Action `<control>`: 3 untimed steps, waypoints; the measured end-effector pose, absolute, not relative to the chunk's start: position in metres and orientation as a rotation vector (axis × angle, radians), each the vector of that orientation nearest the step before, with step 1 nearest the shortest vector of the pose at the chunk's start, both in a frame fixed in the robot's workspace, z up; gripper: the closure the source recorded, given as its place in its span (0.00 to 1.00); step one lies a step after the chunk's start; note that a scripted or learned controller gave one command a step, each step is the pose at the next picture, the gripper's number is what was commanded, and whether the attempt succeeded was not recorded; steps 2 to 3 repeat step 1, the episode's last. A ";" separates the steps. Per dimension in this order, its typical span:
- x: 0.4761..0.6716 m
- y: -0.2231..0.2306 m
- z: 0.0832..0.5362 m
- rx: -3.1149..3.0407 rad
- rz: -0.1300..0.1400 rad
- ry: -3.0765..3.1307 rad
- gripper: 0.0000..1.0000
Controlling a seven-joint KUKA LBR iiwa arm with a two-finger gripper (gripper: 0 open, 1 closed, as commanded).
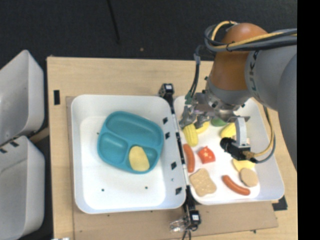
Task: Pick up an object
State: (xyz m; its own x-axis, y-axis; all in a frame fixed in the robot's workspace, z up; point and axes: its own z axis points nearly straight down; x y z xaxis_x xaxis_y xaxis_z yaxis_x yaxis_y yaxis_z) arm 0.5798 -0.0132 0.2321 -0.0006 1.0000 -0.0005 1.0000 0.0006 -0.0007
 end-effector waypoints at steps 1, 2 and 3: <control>0.587 -0.006 0.247 -2.217 0.001 -2.226 1.00; 0.587 -0.006 0.247 -2.217 0.001 -2.226 1.00; 0.587 -0.006 0.247 -2.217 0.001 -2.226 1.00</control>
